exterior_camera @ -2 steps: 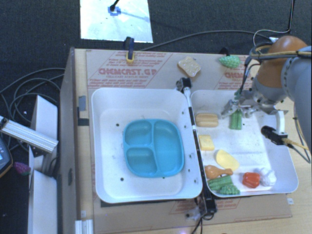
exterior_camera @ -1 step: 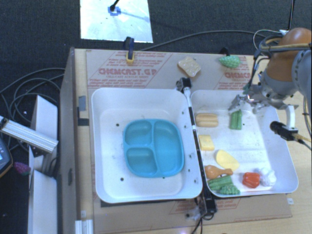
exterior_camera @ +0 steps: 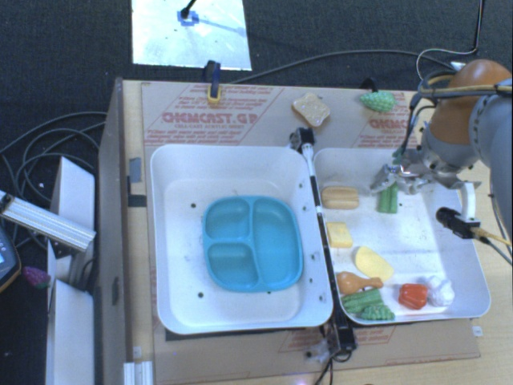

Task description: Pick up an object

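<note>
The right bin [exterior_camera: 465,251] holds several toy foods: a tan roll [exterior_camera: 340,196], a yellow block [exterior_camera: 340,235], a yellow slice [exterior_camera: 373,263], an orange drumstick [exterior_camera: 357,282], a green leafy piece [exterior_camera: 369,305], a red pepper [exterior_camera: 413,296] and a white piece [exterior_camera: 440,291]. My gripper [exterior_camera: 394,180] is low over the bin's far side. A green stick [exterior_camera: 389,201] lies directly beneath its tip. Whether they touch is unclear.
The left bin [exterior_camera: 172,215] holds a blue divided plate [exterior_camera: 252,241]. On the bench behind the bins lie a tan bread slice [exterior_camera: 311,109] and a green toy [exterior_camera: 377,100]. A yellow clamp [exterior_camera: 213,93] stands at the back edge. Cables run near the arm at right.
</note>
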Action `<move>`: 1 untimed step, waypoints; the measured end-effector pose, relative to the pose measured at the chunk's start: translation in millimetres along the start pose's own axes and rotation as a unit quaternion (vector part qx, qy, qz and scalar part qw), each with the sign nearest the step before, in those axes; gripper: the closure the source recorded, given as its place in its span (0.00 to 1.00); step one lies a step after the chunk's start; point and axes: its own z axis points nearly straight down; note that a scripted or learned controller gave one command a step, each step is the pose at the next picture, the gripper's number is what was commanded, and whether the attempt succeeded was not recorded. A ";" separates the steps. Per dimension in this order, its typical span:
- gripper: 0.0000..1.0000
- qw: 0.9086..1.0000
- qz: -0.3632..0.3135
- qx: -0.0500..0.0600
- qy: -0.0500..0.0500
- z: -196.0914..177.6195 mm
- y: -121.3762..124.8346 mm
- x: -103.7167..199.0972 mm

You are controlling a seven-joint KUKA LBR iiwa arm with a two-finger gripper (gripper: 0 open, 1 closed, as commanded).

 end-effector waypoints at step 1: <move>0.00 1.000 -0.001 0.000 0.000 -0.6 -9.0 42.3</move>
